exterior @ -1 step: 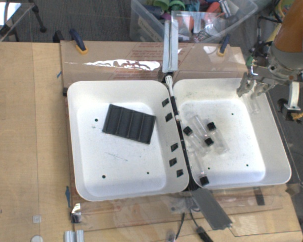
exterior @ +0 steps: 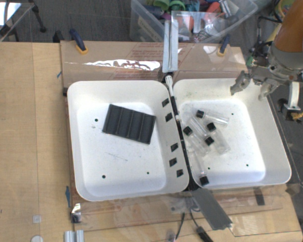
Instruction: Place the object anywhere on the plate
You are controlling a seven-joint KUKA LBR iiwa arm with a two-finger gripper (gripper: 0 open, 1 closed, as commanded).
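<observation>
A black ribbed rectangular plate lies flat in the left bin, up and left of its middle. Several clear plastic tubes with black caps lie in a loose heap in the left half of the right bin. One small black cap rests near that bin's front left corner. My gripper hangs above the right bin's far right corner, up and right of the tubes. Its fingers are spread open with nothing between them.
Between the two bins runs a divider with several black clips. A clear tub of coloured items stands behind the bins. A metal bar lies across the cardboard at the back. Cables hang by the arm at the right.
</observation>
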